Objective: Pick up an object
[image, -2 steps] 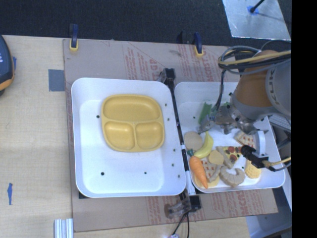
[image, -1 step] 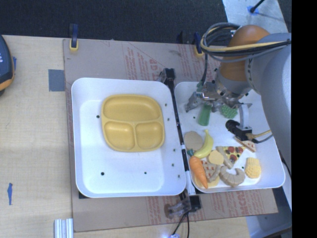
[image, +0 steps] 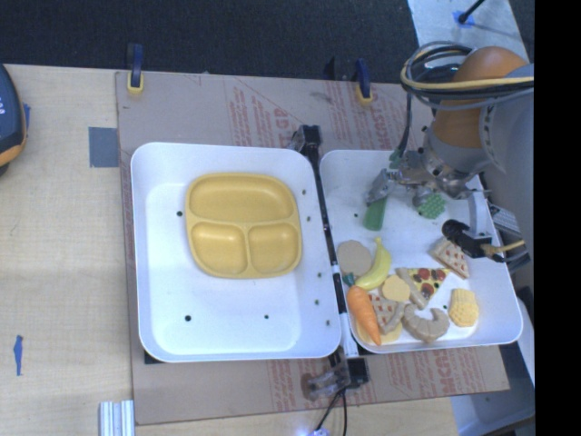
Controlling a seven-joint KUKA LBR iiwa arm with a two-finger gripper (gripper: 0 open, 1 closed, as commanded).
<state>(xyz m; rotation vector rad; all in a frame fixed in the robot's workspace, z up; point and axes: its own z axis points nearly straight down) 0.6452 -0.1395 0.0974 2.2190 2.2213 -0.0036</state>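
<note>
A small green toy vegetable point(image: 375, 213) stood nearly upright in the frame at the upper left of the right bin point(image: 508, 330), just below the gripper point(image: 392, 186). The arm point(image: 472, 107) reached in from the upper right, wrist low over the bin's top edge, and whether its fingers were apart or together could not be told. Open white floor lay left of the vegetable, while toy food point(image: 408, 293) crowded the bin's lower half.

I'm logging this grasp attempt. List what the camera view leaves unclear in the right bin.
- Gripper: too small and dark against the wrist to tell its state, or whether it touches the green toy below it.
- Green bumpy piece: partly covered by the arm's wrist, so its kind is unclear.
- Toy food pile: pieces overlap; the lower ones' shapes are hidden.
</note>
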